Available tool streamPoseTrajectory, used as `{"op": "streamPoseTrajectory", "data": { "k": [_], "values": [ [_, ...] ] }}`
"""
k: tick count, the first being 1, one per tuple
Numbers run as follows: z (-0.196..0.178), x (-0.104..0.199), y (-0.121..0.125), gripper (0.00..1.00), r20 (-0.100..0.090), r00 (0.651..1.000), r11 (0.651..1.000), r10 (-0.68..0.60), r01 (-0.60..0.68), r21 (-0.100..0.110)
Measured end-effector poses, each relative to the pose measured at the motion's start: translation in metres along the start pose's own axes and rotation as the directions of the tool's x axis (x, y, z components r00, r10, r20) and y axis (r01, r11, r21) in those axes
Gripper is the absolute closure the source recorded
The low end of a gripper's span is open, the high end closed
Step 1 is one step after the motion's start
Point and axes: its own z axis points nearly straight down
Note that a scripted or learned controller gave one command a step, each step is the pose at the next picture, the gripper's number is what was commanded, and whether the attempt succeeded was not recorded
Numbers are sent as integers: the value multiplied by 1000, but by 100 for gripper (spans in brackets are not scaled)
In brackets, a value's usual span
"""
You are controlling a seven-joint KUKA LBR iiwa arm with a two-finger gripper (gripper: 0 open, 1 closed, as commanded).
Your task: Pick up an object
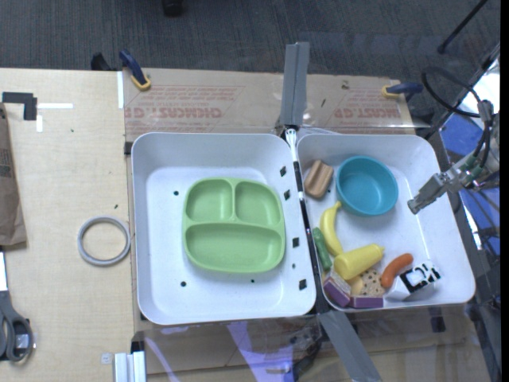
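Note:
The right bin (421, 237) holds several toys. A blue bowl (367, 185) sits near its back, with a brown bread piece (317, 178) to the left. A yellow banana (329, 228) and a green pod (322, 249) lie along the left wall. At the front are a yellow piece (358, 260), a purple piece (338, 294), an orange carrot-like piece (395, 270) and a black-and-white block (419, 278). My gripper (419, 200) hangs over the bin's right side, just right of the bowl, with nothing seen in it.
The left bin (151, 237) bears a green divided plate (235, 225). A grey tape ring (104, 239) lies on the bench to the left. Blue clamps (136, 70) sit at the cardboard's back corners. A grey bar (295, 82) stands behind the bins' joint.

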Motion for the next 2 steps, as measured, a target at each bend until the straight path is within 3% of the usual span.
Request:
{"op": "streamPoseTrajectory", "data": {
  "k": [1, 2],
  "values": [
    [-9, -1, 1, 100, 1, 1000, 1000, -1, 1, 1],
    [-9, -1, 1, 0, 1, 1000, 1000, -1, 1, 1]
  ]
}}
